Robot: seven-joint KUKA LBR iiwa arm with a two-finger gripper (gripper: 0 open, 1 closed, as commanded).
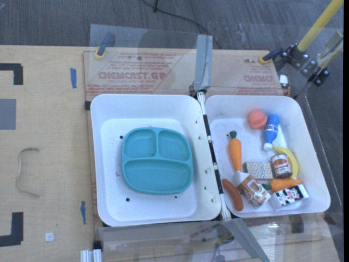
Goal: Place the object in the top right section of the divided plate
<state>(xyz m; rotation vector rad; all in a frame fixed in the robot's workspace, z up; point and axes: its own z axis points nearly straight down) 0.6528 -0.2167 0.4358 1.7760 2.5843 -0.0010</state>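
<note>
Presently, as seen from beside the bench, left to right:

- Bench (49,119): bare wood with black tape marks and short blue tape strips by its left edge. A bent wire loop (26,171) lies near that edge, well apart from both bins.
- Left bin (98,146): white and shallow. It carries a teal divided plate (157,161) lying flat near its middle.
- Plate layout: two small sections on the far side and one long section on the near side. The top right section (173,145) faces the seam between the bins.
- Grey tape strip (203,61): runs from the far edge of the bench down to the seam where the bins meet.
- Right bin (313,141): white, touching the left bin along its left edge. All the loose objects lie in it, apart from the plate.
- Left side of the right bin: a carrot (235,153) lying lengthwise, with a sausage (232,194) near the near-left corner.
- Middle of the right bin: a pink ball (257,119) towards the far edge, a patterned packet (258,170) and a brown carton (253,191) nearer.
- Right side of the right bin: a blue and white bottle (270,131) just beside the ball, a banana (290,157) curving round a small can (281,166), a second carrot (283,184), and a black and white carton (289,196) at the near edge.
- Task object: which item is meant cannot be told; every candidate rests in the right bin.
- Pincer: whether apart, together or clamped cannot be told.
- Yellow rod (324,15): slants beyond the far-right corner of the bench.
</note>
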